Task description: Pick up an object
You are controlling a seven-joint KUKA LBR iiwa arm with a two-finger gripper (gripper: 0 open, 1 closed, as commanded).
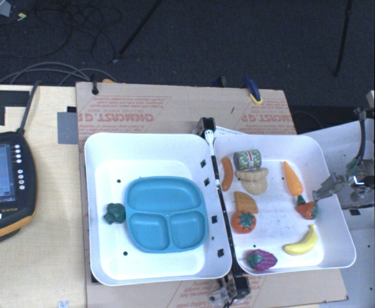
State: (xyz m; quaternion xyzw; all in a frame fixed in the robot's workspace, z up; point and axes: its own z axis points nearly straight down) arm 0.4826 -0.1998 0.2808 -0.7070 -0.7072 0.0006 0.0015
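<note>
My claw (320,192) sits at the right bin's (331,252) right wall; can't tell its state. Strawberry (306,209) just below-left of me, carrot (293,179) to my left, banana (302,242) below. Blue tray (165,212) far left, other bin.

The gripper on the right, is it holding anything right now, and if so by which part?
Nothing is held. The gripper sits at the right bin's edge, just above the strawberry.

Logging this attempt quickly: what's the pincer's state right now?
Pincer: at the right white bin's right edge, near the small red toy; open or shut cannot be told.
</note>
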